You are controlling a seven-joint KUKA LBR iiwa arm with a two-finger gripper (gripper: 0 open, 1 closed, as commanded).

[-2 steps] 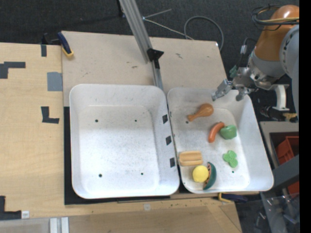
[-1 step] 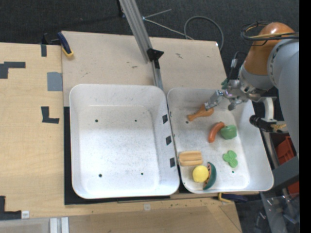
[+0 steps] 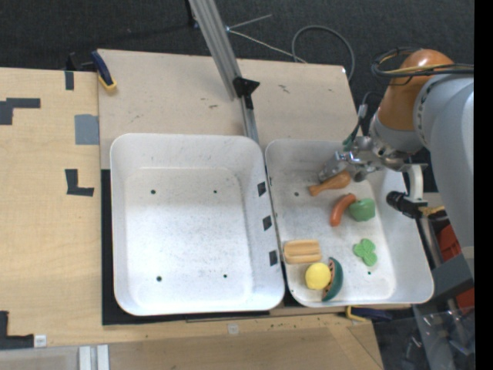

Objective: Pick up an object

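White plastic makes up both shallow bins on the bench, two of them side by side. From above I count one arm (image 3: 431,122), grey with an orange band, reaching in from the right, and six small things, all in the right bin (image 3: 400,284). The left bin (image 3: 185,149) has just dark specks and four small dots on its floor.

In the right bin an orange carrot-like piece (image 3: 330,183) lies near the top, right at the gripper (image 3: 353,163). Below it sits a red-orange sausage-shaped piece (image 3: 342,209), touching a green rounded piece (image 3: 362,209). Lower down are a small green leafy piece (image 3: 365,251), a tan bun-like block (image 3: 301,250), and a yellow ball (image 3: 316,276) resting against a dark green curved thing (image 3: 334,281).

Whether the fingers are apart or together I cannot tell; the gripper is small and cluttered with metal parts, and it hides the carrot-like piece's far end. The arm's body is cut off at the right.
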